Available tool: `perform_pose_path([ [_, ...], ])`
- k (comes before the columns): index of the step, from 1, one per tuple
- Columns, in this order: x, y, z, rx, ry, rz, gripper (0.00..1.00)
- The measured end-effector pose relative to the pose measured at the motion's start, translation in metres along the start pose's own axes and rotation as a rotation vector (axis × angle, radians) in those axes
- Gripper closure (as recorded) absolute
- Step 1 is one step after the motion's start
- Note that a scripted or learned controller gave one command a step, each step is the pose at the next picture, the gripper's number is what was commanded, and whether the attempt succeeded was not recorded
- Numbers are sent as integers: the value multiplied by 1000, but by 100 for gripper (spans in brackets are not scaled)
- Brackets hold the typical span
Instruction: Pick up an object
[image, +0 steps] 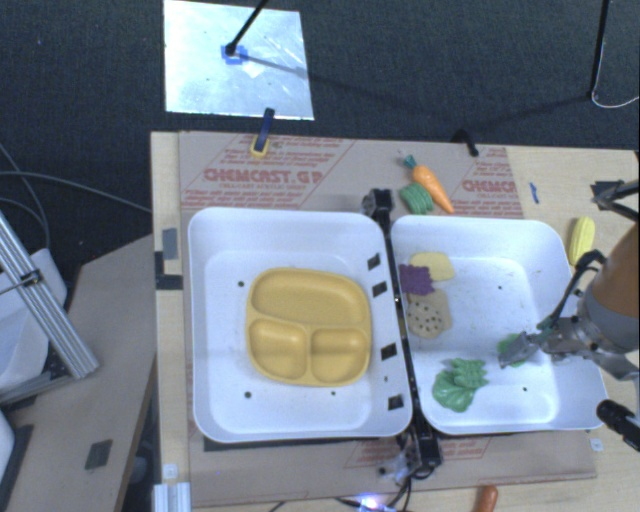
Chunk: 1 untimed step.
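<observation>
1. Camera view puts the action in the right bin (540, 240), where the arm comes in from the right and its end effector (520, 349) sits low over the bin floor, toward the near right part.

2. At the tip there's a small dark green scrap, and whether the end effector is clenched on it, released, or merely resting against it, I cannot tell from up here.

3. Closest loose candidate is the green leafy toy (459, 384): it lies left of the end effector and a touch nearer to us, just beside it but apart.

4. That leafy toy is flat, and its long axis runs slantwise, from near left up toward far right, roughly pointing at the tip.

5. Farther left and away sit the speckled cookie piece (428, 318), the purple piece (416, 279) and the yellow piece (432, 264), bunched by the divider, well apart from the tip.

6. My read: the coming move turns on a short shift left and nearward, then a drop onto the leafy toy.

7. Over in the left bin, the yellow divided plate (307, 326) looks out of play.
</observation>
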<state>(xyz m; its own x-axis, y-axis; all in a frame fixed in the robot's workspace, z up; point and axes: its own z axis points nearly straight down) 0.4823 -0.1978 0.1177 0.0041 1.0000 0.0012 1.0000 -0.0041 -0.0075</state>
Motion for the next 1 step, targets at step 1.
perform_pose_path([
  [1,16,82,34,-14,-3,-13,0],
])
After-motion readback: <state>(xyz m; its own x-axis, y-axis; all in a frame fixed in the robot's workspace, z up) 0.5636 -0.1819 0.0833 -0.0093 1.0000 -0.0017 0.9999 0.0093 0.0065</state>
